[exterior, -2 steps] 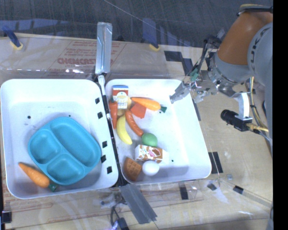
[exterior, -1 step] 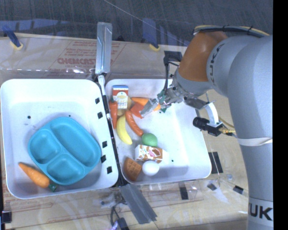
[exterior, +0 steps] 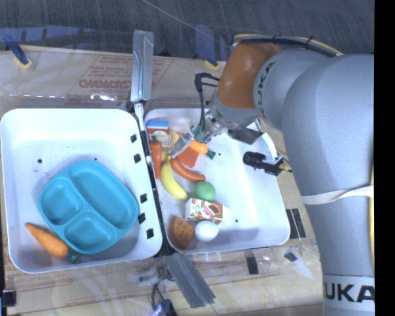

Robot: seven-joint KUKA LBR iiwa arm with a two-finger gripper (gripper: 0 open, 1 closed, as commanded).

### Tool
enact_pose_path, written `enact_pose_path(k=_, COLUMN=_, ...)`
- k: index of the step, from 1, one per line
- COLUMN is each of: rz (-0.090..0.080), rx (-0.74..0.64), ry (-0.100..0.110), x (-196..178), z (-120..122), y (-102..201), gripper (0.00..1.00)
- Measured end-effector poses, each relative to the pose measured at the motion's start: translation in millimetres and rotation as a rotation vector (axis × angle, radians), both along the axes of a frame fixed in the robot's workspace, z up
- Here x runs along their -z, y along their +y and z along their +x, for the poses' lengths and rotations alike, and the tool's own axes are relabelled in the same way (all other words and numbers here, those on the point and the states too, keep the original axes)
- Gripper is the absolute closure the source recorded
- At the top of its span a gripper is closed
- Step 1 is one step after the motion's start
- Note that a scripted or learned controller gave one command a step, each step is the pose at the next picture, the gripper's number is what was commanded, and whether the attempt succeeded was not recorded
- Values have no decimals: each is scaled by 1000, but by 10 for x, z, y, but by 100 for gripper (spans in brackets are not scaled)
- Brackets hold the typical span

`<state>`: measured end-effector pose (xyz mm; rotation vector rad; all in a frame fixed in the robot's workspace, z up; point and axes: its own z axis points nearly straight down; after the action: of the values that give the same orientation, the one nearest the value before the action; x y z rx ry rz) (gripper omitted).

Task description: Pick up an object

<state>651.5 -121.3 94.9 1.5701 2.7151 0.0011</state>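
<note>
My gripper (exterior: 193, 141) is down in the right bin (exterior: 266, 206), near its back left part, below the orange wrist band. Right under it lies an orange piece (exterior: 197, 153), touching or nearly touching the gripper tip. Around it are a small juice carton (exterior: 158, 131), a red-orange stick (exterior: 156, 158), a banana (exterior: 172, 180), a red sausage (exterior: 188, 172) and a green lime (exterior: 205, 191). Further forward sit a printed carton (exterior: 204, 210), a white egg (exterior: 206, 230) and a brown bread piece (exterior: 180, 232).
The left bin (exterior: 20, 137) holds a blue divided plate (exterior: 89, 206) and a carrot (exterior: 46, 239) at its front left. The big grey arm (exterior: 322, 124) covers the right bin's right side. A metal bar (exterior: 141, 64) stands behind the wall between the bins.
</note>
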Motion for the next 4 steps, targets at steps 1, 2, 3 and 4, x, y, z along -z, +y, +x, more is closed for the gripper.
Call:
enact_pose_path(k=1, rz=3, rx=103, ry=8, x=34, z=-440, y=26, gripper=0)
enact_pose_path(k=2, rz=0, rx=97, ry=-7, x=-139, z=-389, y=27, gripper=100)
enact_pose_path(k=3, rz=3, rx=37, ry=-2, x=-1014, z=-226, y=766, gripper=100)
enact_pose_path(k=4, rz=2, rx=435, ry=4, x=-970, z=-254, y=635, gripper=100)
